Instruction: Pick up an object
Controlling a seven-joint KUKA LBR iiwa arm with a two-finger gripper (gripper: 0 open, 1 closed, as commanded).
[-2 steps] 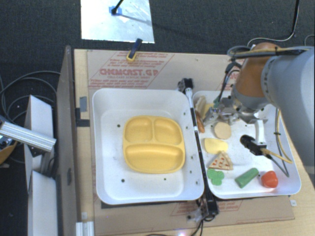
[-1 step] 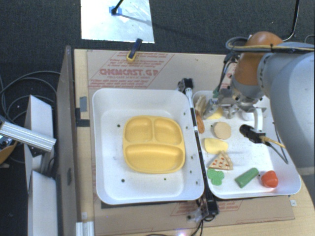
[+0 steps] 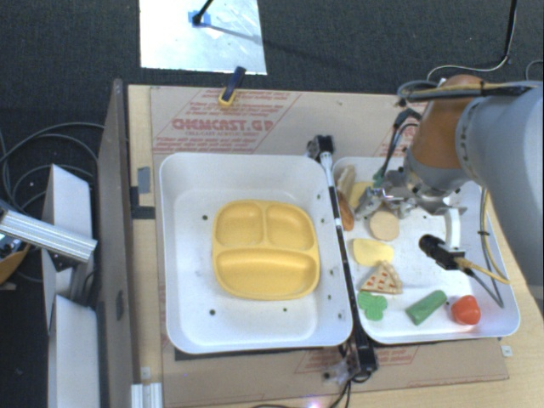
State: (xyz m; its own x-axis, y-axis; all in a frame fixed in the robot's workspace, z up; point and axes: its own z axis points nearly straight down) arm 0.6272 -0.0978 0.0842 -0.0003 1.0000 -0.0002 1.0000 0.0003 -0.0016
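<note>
- My arm comes in from the right of the view, and its bulk hides the back corner of the right-hand bin.
- My gripper sits low over the back left part of that bin. It is a small, cluttered tangle of metal, so I cannot tell whether it is released or clenched.
- A round tan disc lies just in front of it. I cannot make out any contact.
- A pale yellow piece beside the gripper is partly covered, so its shape is unclear.
- A hot dog lies along the bin's left wall.
- Nearer the front are a yellow slab, a pizza slice, a small green lump, a green stick and a tomato.
- The left bin holds a yellow divided plate.
</note>
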